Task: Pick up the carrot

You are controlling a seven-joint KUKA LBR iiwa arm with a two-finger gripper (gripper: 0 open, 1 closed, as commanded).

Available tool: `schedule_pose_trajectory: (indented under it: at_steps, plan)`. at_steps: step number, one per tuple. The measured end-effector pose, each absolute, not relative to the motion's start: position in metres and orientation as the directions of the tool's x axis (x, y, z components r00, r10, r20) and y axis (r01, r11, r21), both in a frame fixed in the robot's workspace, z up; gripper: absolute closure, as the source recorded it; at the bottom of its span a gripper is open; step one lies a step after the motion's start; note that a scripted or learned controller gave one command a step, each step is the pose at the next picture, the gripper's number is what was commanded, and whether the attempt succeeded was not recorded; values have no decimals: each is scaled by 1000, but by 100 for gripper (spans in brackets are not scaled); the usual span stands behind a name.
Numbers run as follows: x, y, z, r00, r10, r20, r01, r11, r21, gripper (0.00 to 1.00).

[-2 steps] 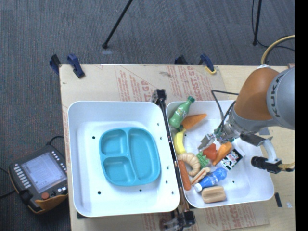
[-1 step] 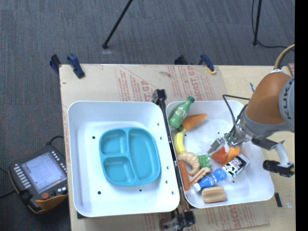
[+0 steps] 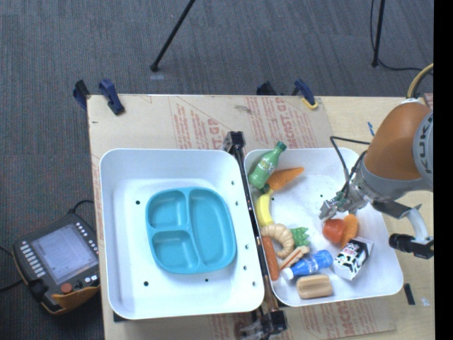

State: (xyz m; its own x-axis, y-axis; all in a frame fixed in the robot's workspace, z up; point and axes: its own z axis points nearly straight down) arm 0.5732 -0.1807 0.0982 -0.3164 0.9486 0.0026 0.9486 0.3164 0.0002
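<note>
The carrot (image 3: 286, 178) is an orange tapered piece lying at the back left of the right bin (image 3: 391, 271), touching the green bottle (image 3: 266, 166). My gripper (image 3: 333, 207) hangs over the middle of that bin, to the right of the carrot and a little nearer the front, well apart from it. Just below the gripper lies a round orange-red fruit (image 3: 341, 229). I see nothing held in the gripper.
The right bin also holds a banana (image 3: 263, 209), a croissant (image 3: 279, 236), a green vegetable (image 3: 300, 235), a blue bottle (image 3: 310, 264), a milk carton (image 3: 352, 257) and a bread roll (image 3: 314, 286). A blue divided tray (image 3: 191, 230) sits in the left bin (image 3: 113, 190).
</note>
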Motion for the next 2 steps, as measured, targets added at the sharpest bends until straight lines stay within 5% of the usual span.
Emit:
schedule_pose_trajectory:
  at_steps: [1,2]
  plan:
    - [526,-196,139,100,995,2,995,-100,-3,100]
    - [526,-196,138,100,995,2,995,-100,-3,0]
